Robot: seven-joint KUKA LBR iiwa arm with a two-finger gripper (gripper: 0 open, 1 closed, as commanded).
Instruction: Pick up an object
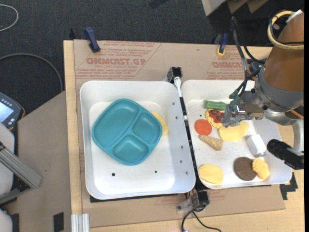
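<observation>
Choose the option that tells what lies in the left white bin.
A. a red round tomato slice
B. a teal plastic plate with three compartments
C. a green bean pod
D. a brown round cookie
B: the teal plastic plate with three compartments rests in the left white bin, over a yellow item.

Tray (127, 137) in left bin (90, 129); food pcs in right bin (193, 92).

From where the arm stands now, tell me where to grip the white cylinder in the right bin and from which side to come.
Probably best to grip the white cylinder across its middle, coming straight down from above. It lies flat on the right bin floor, its long axis slanted, so the fingers should close across the narrow width. The brown disc and pale yellow piece lie nearby, so keep centred.
</observation>
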